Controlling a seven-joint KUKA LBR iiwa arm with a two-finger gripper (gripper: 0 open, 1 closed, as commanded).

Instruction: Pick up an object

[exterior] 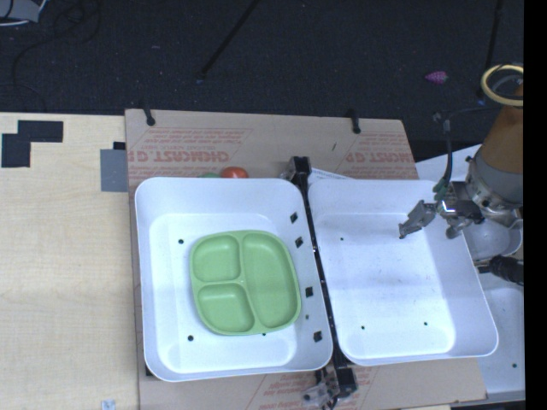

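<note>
Pincer (425, 218) hangs over right bin (402, 348), near its right rim; can't tell if it's apart or together, nothing seen in grip. Step in hand, by my read: approach, no grasp yet. Target green divided plate (245, 282) lies flat in left bin (162, 229), well left of pincer, across divider. Next move calls for swing left, descent onto plate rim. Farther left, bare desk (60, 272).

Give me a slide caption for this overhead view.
Gripper over the right bin; green divided plate in the left bin.
</note>
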